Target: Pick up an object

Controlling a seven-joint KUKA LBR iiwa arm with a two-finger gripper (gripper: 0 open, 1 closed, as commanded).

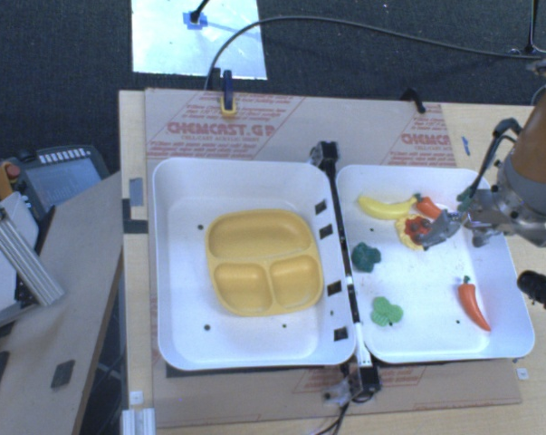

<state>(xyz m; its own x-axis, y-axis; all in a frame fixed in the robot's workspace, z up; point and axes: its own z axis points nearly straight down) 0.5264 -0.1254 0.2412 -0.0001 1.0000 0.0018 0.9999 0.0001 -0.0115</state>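
My gripper [441, 227] reaches in from the right over the upper part of the right bin [503, 338]. Its tip sits right at a small red and yellow toy [412, 232]; whether they touch is unclear. Just above lie a yellow banana [384, 207] and a small orange-red piece [426, 206]. A dark green broccoli [365, 256] lies to the left near the bin divider. Nearer the front are a light green vegetable [386, 313] and an orange carrot [473, 304].
The left bin [177, 243] holds a yellow divided plate [259, 261]. A black divider strip [338, 252] runs between the bins. A black part [537, 288] of the arm overhangs the right bin's right edge. A pendant [60, 178] rests on the side table to the left.
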